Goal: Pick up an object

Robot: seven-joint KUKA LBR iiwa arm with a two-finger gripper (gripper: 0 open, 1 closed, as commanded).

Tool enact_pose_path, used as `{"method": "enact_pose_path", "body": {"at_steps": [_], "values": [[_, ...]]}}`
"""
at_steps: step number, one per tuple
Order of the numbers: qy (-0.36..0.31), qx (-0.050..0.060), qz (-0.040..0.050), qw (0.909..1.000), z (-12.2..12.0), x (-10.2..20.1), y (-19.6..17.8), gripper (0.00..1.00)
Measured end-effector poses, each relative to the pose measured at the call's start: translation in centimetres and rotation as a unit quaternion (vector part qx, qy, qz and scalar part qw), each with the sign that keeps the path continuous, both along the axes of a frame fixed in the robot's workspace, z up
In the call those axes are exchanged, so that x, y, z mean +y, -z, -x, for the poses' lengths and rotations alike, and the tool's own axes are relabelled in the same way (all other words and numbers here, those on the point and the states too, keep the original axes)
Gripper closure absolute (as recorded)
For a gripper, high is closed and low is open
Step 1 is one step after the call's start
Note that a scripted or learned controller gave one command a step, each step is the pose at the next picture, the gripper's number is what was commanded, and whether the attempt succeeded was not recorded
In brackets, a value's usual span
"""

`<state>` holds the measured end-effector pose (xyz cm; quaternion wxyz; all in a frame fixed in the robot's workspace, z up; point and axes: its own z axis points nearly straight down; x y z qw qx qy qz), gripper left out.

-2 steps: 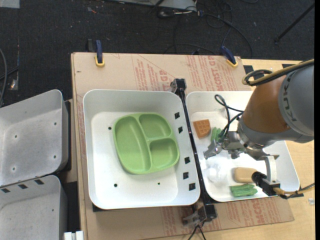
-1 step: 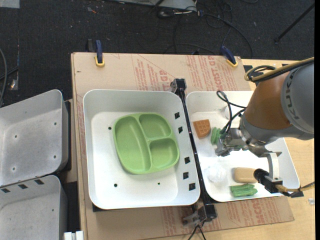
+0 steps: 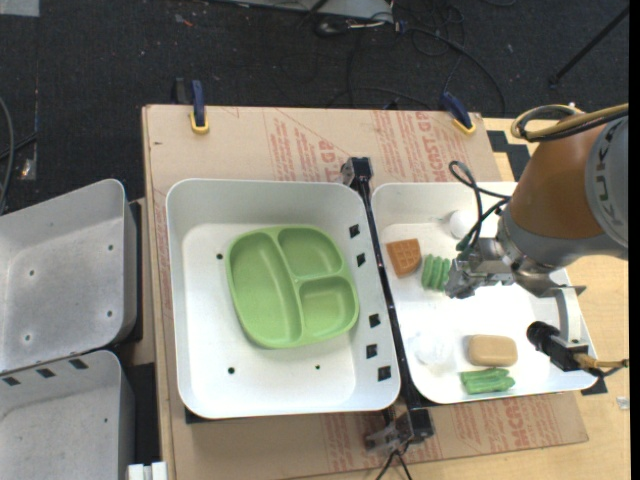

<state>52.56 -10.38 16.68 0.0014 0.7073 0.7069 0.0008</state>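
Hovering my gripper (image 3: 462, 280) in the right bin (image 3: 560, 373) just beside the ridged green piece (image 3: 436, 272), grip state unreadable, I needed to centre squarely over it before closing.

A green divided plate (image 3: 293, 286) filled the left bin's (image 3: 190, 368) middle; its floor stayed bare along the edges.

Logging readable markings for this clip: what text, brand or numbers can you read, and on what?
"KU", letters running down the grey arm at the right edge, cut off.
Red print repeated across the cardboard sheet under the bins: too faint and skewed to read reliably.
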Motion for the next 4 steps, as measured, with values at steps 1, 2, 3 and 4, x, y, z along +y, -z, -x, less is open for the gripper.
{"method": "enact_pose_path", "body": {"at_steps": [1,2,3,4], "values": [[0.0,-0.001,0.0004,1.0,-0.1,-0.9,-4.7,1.0],[-0.002,-0.001,0.0006,1.0,-0.7,-1.0,-10.9,1.0],[-0.003,0.002,-0.0007,1.0,-1.0,3.5,-9.4,1.0],[-0.004,0.002,-0.001,1.0,-0.9,9.6,-8.2,1.0]]}}
